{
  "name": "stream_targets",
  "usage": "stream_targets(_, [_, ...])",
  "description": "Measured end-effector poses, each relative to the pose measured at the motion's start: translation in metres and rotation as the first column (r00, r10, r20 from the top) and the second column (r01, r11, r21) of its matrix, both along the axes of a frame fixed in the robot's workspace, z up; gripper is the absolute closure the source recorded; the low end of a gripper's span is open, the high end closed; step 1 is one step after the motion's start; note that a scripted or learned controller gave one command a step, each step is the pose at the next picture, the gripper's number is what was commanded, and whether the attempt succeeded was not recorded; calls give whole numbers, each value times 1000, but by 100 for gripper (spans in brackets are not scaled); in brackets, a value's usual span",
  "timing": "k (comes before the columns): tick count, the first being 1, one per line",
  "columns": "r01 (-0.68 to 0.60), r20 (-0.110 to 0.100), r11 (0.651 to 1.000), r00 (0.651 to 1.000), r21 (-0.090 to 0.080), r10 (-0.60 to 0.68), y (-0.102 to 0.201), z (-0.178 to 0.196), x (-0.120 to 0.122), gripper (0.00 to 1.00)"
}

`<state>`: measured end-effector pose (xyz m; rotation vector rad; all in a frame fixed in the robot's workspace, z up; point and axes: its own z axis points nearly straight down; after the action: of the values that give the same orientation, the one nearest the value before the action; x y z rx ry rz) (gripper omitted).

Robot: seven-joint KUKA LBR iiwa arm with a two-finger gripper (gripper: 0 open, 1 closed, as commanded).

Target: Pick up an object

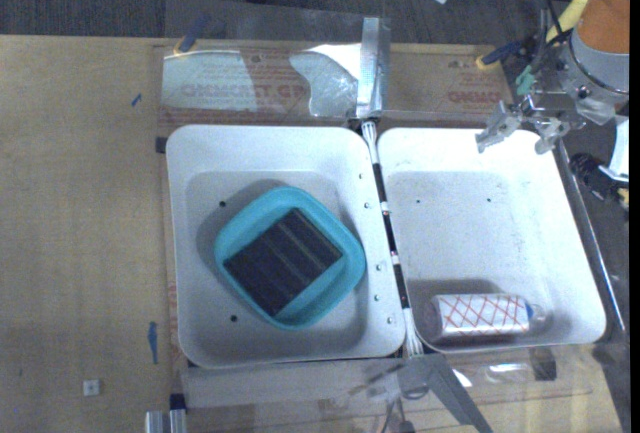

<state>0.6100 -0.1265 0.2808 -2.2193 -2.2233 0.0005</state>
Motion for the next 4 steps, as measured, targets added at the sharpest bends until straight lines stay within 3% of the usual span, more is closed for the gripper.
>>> stream_targets(1, [-149, 1, 989, 989, 0, 149, -24, -134, -82, 0])
stream_targets(2, [-113, 9, 994, 994, -3, 113, 6, -193, 6, 0])
stream_targets(3, [-280, 3, 960, 960, -2, 280, 7, -69, 49, 0])
stream_targets(4, [-194, 1, 981, 981, -1, 194, -31, -44, -5, 0])
